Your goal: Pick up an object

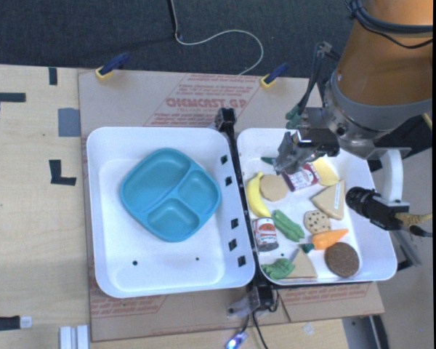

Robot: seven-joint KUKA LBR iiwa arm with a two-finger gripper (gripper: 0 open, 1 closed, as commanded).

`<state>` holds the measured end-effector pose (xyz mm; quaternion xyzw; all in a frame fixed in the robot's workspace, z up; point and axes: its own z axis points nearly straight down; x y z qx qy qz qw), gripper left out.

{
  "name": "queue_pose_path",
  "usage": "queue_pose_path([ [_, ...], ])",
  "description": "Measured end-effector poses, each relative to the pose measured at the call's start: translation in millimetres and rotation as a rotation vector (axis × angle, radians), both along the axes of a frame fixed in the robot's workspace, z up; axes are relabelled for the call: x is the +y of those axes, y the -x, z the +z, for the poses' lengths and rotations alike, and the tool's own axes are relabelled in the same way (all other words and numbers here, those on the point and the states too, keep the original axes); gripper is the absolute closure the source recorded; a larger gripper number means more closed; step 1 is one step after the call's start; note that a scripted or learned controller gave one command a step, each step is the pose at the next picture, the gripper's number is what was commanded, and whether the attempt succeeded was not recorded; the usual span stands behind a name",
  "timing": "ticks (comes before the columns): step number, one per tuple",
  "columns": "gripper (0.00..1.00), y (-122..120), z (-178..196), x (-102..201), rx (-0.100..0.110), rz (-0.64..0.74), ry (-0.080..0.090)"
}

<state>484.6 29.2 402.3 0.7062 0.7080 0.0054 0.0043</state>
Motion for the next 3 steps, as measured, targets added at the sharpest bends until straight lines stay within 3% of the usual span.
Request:
queue_pose_path([
  [1, 1.0, 2.5, -101.9, 49.7, 0.025, 0.002, 0.003],
  [2, 1.0, 0.3, 1.9, -43.8, 0.003, -0.01, 0.004],
  [3, 1.0, 1.4, -34.0, 31.5, 0.018, 0.005, 0.001],
])
